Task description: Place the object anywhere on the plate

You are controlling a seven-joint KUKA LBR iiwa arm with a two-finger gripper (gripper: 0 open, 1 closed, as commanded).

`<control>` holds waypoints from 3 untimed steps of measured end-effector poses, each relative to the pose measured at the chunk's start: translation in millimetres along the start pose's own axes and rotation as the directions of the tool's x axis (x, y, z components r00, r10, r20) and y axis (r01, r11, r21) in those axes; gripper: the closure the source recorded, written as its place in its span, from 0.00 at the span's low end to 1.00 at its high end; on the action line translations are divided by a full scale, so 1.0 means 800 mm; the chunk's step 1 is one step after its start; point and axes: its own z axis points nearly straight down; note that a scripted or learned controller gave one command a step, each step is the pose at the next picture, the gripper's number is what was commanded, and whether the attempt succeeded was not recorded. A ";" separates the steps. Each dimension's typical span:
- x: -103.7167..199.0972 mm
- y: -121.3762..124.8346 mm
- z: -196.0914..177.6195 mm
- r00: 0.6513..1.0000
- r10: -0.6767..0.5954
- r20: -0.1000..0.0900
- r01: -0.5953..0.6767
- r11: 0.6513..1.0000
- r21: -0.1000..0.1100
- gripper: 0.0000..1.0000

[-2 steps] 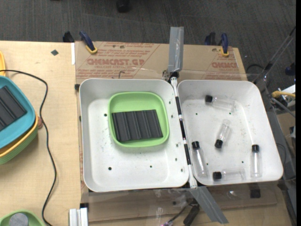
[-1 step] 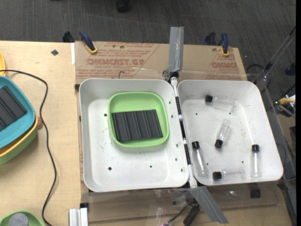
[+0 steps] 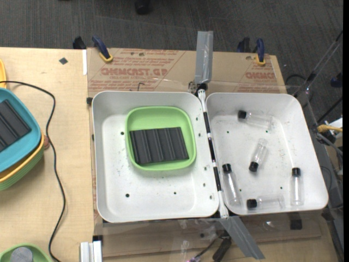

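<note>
A green square plate (image 3: 187, 125) lies in the left white bin (image 3: 109, 190), toward its far side. A dark ridged slab (image 3: 161, 145) rests flat inside the plate. In the right white bin (image 3: 305, 146) lie several clear vials with black caps. One vial (image 3: 254, 118) is near the far wall, and another (image 3: 258, 154) lies tilted in the middle. A third vial (image 3: 229, 181) lies along the left wall. More vials lie at the near right (image 3: 296, 187) and along the near wall (image 3: 265, 203).
Both bins sit on a cardboard sheet (image 3: 163, 70) held by blue clamps (image 3: 101, 47). On the wooden bench to the left is a stack of teal and green dishes (image 3: 16, 141), with a black cable (image 3: 56, 162) running past it. A grey bracket (image 3: 204, 59) stands behind the bins.
</note>
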 end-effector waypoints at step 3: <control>-0.004 0.007 -0.016 1.000 0.000 0.000 0.000 1.000 0.000 0.00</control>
